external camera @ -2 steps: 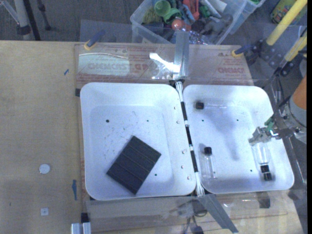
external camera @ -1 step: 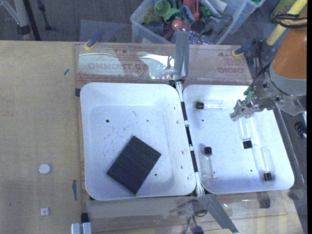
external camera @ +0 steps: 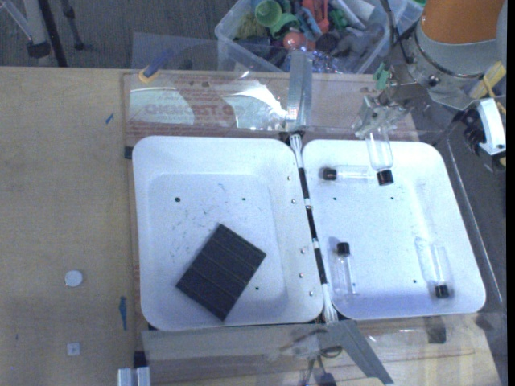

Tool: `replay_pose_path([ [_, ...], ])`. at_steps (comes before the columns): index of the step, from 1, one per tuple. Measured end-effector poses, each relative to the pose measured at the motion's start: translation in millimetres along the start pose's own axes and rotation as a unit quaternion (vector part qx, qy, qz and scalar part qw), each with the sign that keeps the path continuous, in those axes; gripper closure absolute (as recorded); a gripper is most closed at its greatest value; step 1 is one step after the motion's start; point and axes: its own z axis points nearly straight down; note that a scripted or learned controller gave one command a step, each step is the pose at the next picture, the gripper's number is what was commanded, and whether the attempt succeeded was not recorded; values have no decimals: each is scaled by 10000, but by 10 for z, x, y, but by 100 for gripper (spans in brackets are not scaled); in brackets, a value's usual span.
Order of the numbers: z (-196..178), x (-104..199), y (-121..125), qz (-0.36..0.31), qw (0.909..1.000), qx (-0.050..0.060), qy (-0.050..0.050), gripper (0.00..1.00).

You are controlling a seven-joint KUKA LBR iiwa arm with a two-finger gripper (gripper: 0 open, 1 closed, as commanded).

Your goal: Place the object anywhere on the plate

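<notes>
- Wooden bench point(external camera: 56, 175) carries two shallow white bins side by side: left bin point(external camera: 153, 167) and right bin point(external camera: 451, 215), meeting along a hinged seam at centre.
- Dark ribbed plate point(external camera: 221, 270): a flat, near-black rectangular slab with parallel grooves, lying tilted in the lower half of the left bin, one corner pointing toward the bin's near wall.
- Clear tubes with black caps, all in the right bin: horizontal tube point(external camera: 346, 172) near the far wall, cap at its left end; upright-lying tube point(external camera: 378, 161) at the far wall, cap at its lower end; lower-centre tube point(external camera: 344, 265) close to the seam, cap at its upper end; right-hand tube point(external camera: 437, 270) along the right wall, cap at its lower end.
- Arm point(external camera: 463, 14), grey with an orange band, enters from the upper right; its gripper point(external camera: 376, 123) hangs over the far edge of the right bin.
- Finger state: it cannot be told whether the fingers are spread or pressed together; they merge with the glare on the bin rim and the clear tube just below them.
- Nearest object to the gripper is the upright-lying tube, directly beneath it; whether they touch cannot be told.
- Plate lies well apart from the gripper, across the seam in the other bin.
- Clear storage tub point(external camera: 241, 30) of coloured toys stands behind the bins.
</notes>
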Motion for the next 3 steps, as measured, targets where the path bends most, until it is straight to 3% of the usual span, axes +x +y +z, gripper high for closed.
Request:
replay_pose_path([
  [1, 493, 415, 611, -1675, 9859, -15, -1, 100],
  [3, 1592, 2019, 764, -3202, 9473, 9, 17, 100],
])
